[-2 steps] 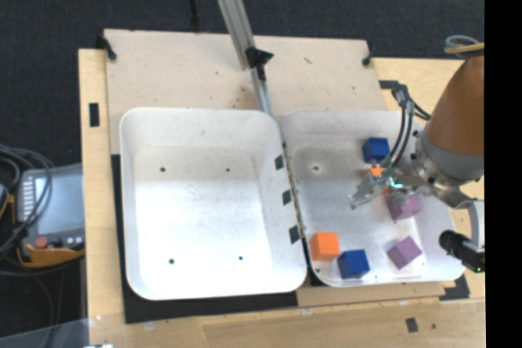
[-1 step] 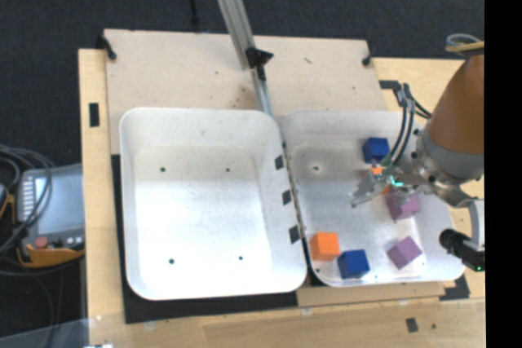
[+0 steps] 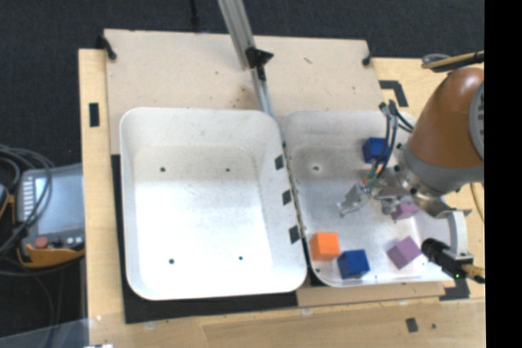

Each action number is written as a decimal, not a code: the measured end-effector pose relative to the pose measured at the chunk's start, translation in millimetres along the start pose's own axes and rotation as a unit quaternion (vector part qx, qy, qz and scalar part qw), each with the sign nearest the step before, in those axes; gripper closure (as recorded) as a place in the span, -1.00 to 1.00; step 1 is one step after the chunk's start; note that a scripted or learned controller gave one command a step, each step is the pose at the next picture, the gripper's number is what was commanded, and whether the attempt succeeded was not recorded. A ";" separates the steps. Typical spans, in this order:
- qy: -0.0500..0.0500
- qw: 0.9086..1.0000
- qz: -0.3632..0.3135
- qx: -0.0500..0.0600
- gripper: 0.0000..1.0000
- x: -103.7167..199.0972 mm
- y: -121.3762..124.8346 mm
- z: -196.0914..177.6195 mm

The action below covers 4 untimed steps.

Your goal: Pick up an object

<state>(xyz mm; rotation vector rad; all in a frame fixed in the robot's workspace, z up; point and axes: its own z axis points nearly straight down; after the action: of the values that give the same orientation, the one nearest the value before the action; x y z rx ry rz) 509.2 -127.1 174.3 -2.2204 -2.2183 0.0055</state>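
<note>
My gripper (image 3: 369, 197) is low inside the right bin (image 3: 326, 134), near its middle, below the arm's orange band (image 3: 447, 122). A small purple block (image 3: 404, 211) lies right beside the gripper's body, partly covered by it. Just behind the gripper, a blue cube (image 3: 375, 148) sits against the arm's cables. Along the bin's front edge lie an orange cube (image 3: 326, 244), a second blue cube (image 3: 353, 263) and a larger purple block (image 3: 403, 253). Nothing is visibly held.
The left bin (image 3: 204, 200) stands beside the right one, with a divider edge (image 3: 287, 191) between them. A slanted aluminium bar (image 3: 232, 4) rises from the back of the bench. A control pendant (image 3: 45, 212) with cables sits off the bench at the left.
</note>
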 end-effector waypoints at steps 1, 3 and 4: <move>0.000 1.000 0.000 0.000 -1.00 -3.8 -10.5 50.9; -0.001 1.000 0.004 -0.006 1.00 -6.3 -8.2 65.1; -0.001 1.000 0.001 -0.005 1.00 -6.0 -12.5 20.2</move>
<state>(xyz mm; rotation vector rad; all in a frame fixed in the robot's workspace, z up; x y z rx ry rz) 496.6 -133.1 154.2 -2.2282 -2.2222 -0.0045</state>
